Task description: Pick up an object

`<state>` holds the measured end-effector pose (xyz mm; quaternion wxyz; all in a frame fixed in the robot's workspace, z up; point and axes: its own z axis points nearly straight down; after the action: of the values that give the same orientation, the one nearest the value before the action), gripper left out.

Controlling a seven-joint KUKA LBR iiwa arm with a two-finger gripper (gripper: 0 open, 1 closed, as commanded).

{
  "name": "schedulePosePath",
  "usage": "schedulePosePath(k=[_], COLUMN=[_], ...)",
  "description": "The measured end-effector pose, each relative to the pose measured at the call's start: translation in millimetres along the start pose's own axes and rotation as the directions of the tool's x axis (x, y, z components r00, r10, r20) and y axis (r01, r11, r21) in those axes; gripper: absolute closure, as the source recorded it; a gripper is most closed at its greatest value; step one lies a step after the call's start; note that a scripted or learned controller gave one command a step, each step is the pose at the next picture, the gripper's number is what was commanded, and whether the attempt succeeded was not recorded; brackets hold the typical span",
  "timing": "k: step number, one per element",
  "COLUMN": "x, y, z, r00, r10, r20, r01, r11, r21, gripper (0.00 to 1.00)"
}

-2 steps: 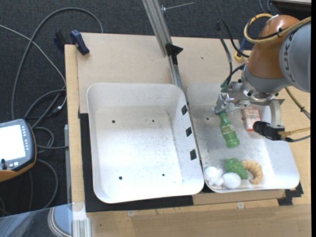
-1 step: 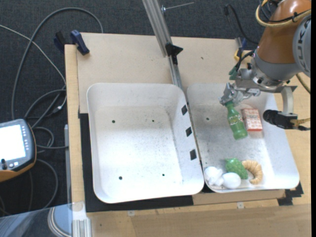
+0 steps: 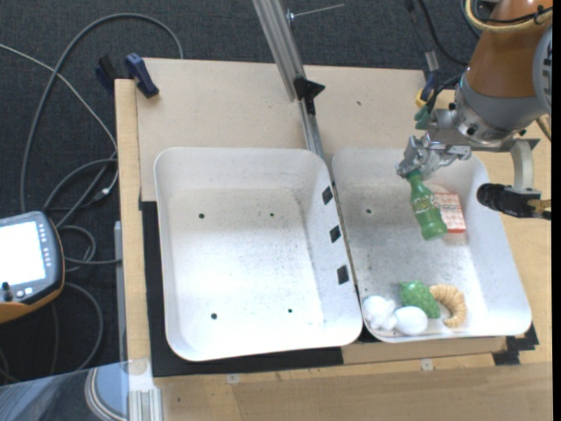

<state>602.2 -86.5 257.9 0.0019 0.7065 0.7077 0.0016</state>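
One green bottle (image 3: 427,210) | hangs tilted from pincer (image 3: 415,170) | pincer clamped on its neck | above right bin (image 3: 500,261)

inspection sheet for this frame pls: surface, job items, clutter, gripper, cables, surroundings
Surface: bench bears left bin and right bin, side by side.
Job's things: green bottle hangs from the gripper over the right bin; red-and-white box beneath; white objects, green object, croissant-like piece in the near corner.
Clutter: blue clamp on the bench corner.
Gripper: gripper shut on the bottle's top.
Cables: loops on the floor, left.
Surroundings: handheld pendant, metal rail.
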Motion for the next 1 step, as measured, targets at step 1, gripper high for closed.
schedulePosePath(k=[1], x=[47.9], y=[-23.5], z=[-2.0], r00=[1.0], r10=[-0.003], r20=[-0.003], r01=[0.003], r11=[1.0], r21=[0.008], gripper=[1.0])
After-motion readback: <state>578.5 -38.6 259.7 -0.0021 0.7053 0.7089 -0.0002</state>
